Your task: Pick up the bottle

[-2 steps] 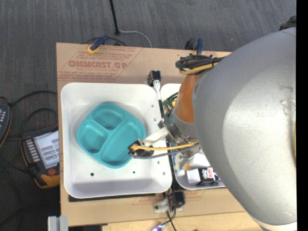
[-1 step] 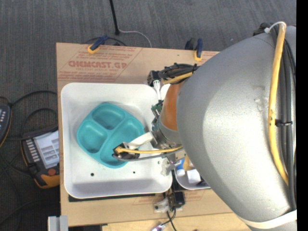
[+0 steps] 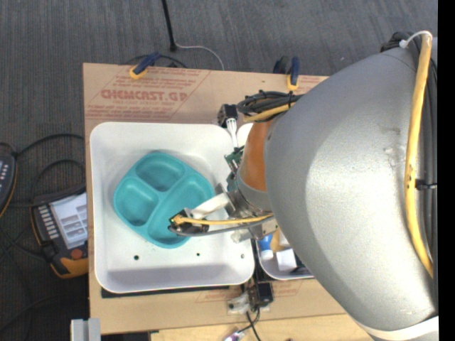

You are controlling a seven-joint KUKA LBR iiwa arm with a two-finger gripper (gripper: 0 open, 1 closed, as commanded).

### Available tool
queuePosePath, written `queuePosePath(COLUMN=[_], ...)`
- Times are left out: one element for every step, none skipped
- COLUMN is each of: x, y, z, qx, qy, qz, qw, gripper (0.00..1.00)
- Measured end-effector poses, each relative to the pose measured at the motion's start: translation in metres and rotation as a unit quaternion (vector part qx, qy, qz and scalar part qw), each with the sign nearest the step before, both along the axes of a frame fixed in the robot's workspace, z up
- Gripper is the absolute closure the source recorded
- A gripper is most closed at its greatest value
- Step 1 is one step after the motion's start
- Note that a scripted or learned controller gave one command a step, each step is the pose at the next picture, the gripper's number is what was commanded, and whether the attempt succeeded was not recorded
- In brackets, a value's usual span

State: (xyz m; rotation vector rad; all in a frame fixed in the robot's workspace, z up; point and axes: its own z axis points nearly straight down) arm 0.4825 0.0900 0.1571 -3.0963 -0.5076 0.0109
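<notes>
My arm (image 3: pixel 341 190) covers nearly all of the right bin (image 3: pixel 264 268). Its orange band (image 3: pixel 254 158) and wrist hang over the wall between the two bins. The gripper (image 3: pixel 237 183) points down at the left bin's right edge, beside the teal plate. A small white and blue thing (image 3: pixel 274 251) peeks out under the arm in the right bin's near left corner. It may be the bottle, but too little of it is visible to tell. The rest of that bin is hidden.
A teal divided plate (image 3: pixel 162 197) lies in the middle of the left bin (image 3: pixel 114 261). The bins stand on a brown board (image 3: pixel 142 98) with clamps at its far edge. Cables and a handset lie on the floor at left.
</notes>
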Motion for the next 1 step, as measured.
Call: queuePosePath(x=[0.0699], y=[-0.0225], z=[0.1670], qx=[-0.0020], qy=[-0.004], qz=[0.008], qw=[1.0000], gripper=[1.00])
